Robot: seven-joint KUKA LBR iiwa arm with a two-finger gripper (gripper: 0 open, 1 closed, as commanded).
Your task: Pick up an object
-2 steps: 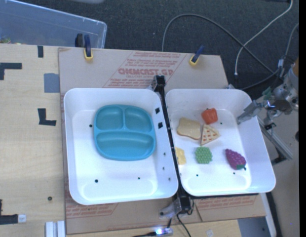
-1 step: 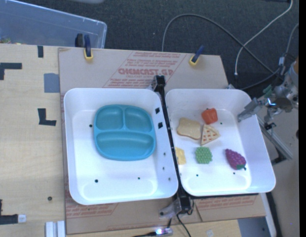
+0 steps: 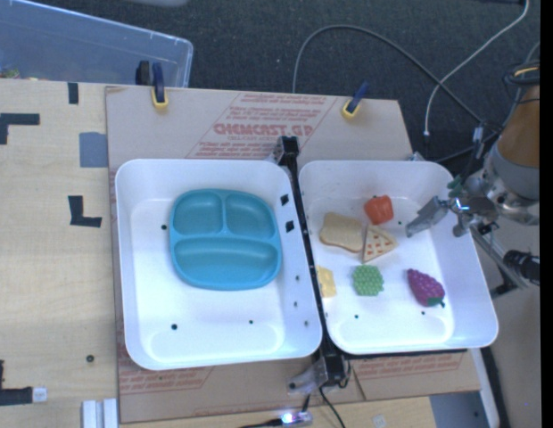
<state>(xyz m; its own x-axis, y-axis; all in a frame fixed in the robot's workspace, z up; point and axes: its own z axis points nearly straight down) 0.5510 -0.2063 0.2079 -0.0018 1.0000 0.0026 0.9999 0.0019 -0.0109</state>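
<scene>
Two white bins are sitting side by side on a brown board. The left bin (image 3: 134, 328) is filling the lower middle of the frame, and the right bin (image 3: 473, 328) is sitting to its right. They are touching along one edge, where a black strip is running between them.

In the left bin, one blue plate (image 3: 226, 239) is lying flat. It has three sections.

In the right bin, six little toy foods are lying. Closest to the bottom of the frame are one purple bunch of grapes (image 3: 425, 287), one green bumpy ball (image 3: 367, 281) and one small yellow piece (image 3: 326, 282) by the bin's left wall. A bit higher are one tan slice of bread (image 3: 341, 232) and one waffle wedge (image 3: 378, 244), which are touching each other. Higher still is one orange-red piece (image 3: 378, 209), just above the wedge.

The pincer (image 3: 437, 214) is coming in from the right edge of the frame, over the right side of the right bin. One grey finger (image 3: 423, 218) is pointing down and left toward the orange-red piece, but it is not touching it. I cannot tell if the pincer is spread or closed, and nothing is showing between its tips.

At the top of the board, red letters are reading "CHEMCAST GP". Two yellow clamps (image 3: 159, 96) are holding the board's top edge.
</scene>
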